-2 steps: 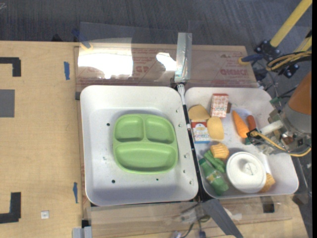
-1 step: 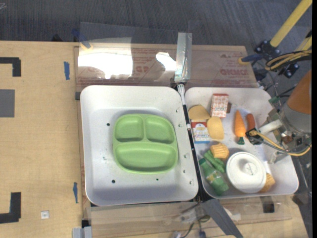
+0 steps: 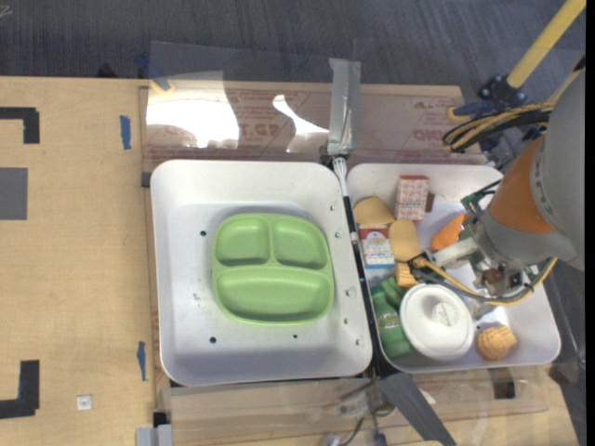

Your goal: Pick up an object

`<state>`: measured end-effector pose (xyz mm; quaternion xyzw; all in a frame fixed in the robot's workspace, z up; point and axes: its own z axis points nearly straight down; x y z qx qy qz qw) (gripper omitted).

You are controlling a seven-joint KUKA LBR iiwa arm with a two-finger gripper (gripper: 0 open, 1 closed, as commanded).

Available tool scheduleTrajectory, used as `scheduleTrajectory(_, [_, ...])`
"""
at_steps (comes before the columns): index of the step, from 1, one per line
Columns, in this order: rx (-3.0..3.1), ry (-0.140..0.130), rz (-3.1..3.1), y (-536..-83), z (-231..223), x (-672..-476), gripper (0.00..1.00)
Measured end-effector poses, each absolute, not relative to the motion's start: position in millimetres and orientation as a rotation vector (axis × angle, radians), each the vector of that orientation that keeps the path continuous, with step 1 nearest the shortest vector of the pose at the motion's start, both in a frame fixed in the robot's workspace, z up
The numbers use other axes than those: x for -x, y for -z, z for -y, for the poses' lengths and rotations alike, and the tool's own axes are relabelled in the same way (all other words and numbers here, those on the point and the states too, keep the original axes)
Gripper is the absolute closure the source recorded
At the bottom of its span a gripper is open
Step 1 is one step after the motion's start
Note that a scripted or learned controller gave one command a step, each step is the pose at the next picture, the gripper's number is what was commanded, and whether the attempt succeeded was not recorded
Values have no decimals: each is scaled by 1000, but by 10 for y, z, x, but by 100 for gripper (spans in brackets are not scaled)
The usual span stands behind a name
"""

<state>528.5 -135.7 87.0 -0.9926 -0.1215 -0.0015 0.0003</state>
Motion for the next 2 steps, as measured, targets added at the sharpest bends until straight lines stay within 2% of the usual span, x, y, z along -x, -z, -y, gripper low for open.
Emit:
scheduleTrajectory(1, [3129, 8, 321, -874, 960, -5408, 0])
scheduleTrajectory(2, [3047, 4, 763, -873, 1299, -5092, 0])
